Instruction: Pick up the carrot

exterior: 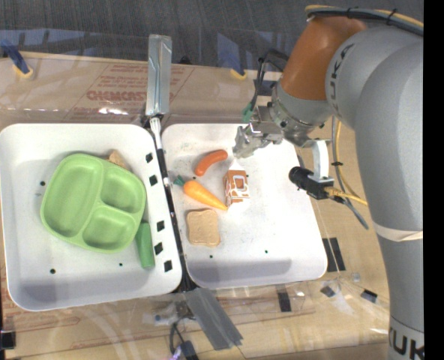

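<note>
The carrot (202, 193), orange with a green stem end, lies in the right bin (282, 261) near its left wall, pointing down and right. My gripper (244, 142) hangs over the bin's upper middle, up and right of the carrot and clear of it. Just left of the gripper lies an orange sausage (211, 161). Nothing shows between the fingers.
A small orange and white carton (237, 187) stands right of the carrot, touching its tip. A bread slice (203, 227) lies below it. The left bin (19, 276) holds a green divided plate (93, 200), a green stick (145, 245) and a tan piece (117, 157).
</note>
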